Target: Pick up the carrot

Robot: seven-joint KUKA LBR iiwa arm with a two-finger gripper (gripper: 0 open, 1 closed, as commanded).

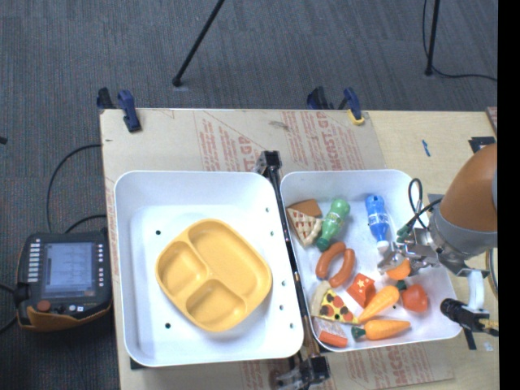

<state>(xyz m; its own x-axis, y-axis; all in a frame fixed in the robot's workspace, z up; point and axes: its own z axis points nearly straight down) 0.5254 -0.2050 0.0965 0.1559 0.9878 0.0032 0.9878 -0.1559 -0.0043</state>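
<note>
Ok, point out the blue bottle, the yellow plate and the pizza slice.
blue bottle (377, 218), camera view, middle of its body.
yellow plate (167, 260), camera view, left rim.
pizza slice (334, 305), camera view, its topping face.

Dark grey carpet floor (97, 39). Cardboard-topped counter (211, 136), blue clamps (128, 108) at rear edge. Tripod legs (199, 35) behind. Handheld control pendant (63, 279) on floor, left.

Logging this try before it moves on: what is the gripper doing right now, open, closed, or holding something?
Gripper: cannot be told. It sits low in the right bin, just above the carrot.
</note>
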